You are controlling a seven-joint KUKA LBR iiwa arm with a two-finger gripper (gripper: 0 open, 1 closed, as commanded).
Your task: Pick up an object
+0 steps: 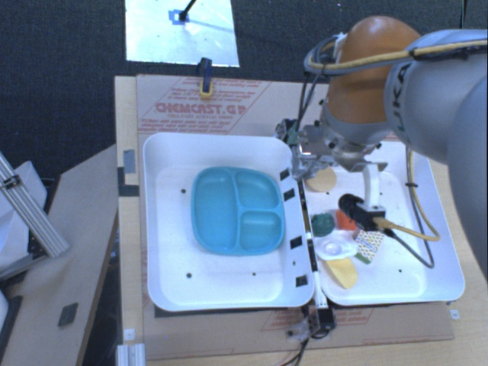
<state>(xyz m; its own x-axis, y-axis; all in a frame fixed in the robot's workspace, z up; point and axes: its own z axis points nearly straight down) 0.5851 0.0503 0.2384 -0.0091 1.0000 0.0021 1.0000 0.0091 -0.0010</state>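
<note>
My gripper [303, 157] hangs from the orange-banded wrist over the far left corner of the right bin [427, 280], close to the wall between the two bins. Just below it lies a tan round disc [322, 180]. Nearer the front are a dark green lump [322, 222], an orange-red piece [345, 219], a white fried-egg toy [334, 246], a patterned packet [370, 244] and a yellow wedge [343, 271]. I see nothing held in the gripper.
The left bin [164, 204] holds a blue divided plate [236, 210]. The grey arm covers the far right of the right bin. A cardboard sheet [198, 107] lies under the bins, and an aluminium rail [30, 212] stands at the left.
</note>
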